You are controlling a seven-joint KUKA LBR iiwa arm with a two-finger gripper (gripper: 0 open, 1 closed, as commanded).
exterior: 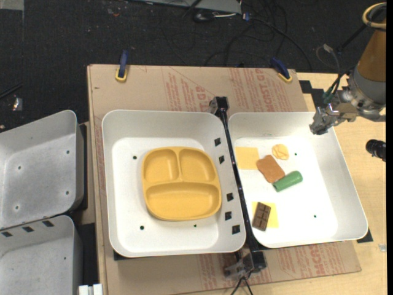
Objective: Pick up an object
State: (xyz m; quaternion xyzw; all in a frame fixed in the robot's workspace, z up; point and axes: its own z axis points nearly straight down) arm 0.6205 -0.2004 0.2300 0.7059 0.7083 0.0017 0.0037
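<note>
Green cylinder (287, 180) lying tilted, touching brown slab (270, 168), right bin (344, 183)

Arm at the upper right, gripper over the right bin's far corner

The grey arm reaches in from the right edge, its orange band above the wrist, and slants down and leftward. The gripper (320, 125) hangs over the far right corner of the right bin (344, 183), just at its rim; its tip is small and dark, too blurred to make out further.
</note>
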